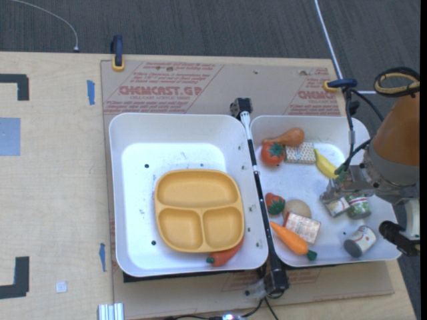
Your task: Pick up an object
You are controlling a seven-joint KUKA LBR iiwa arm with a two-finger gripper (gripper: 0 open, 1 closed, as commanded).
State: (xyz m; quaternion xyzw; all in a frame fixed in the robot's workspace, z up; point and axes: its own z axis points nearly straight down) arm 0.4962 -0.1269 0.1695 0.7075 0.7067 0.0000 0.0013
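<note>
Grey arm with orange band (400, 139), frame right, hovers over a small can (359, 207); gripper (340, 195) state unclear; descent seems next.

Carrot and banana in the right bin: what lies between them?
In the camera view, between the carrot and the banana lie a cracker-like block, a pale round piece, then bare bin floor.

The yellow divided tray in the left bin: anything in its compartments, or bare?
Bare. All three compartments of the yellow divided tray show plain yellow floor. The red chili pepper lies outside it, against its near rim, on the left bin floor.
</note>
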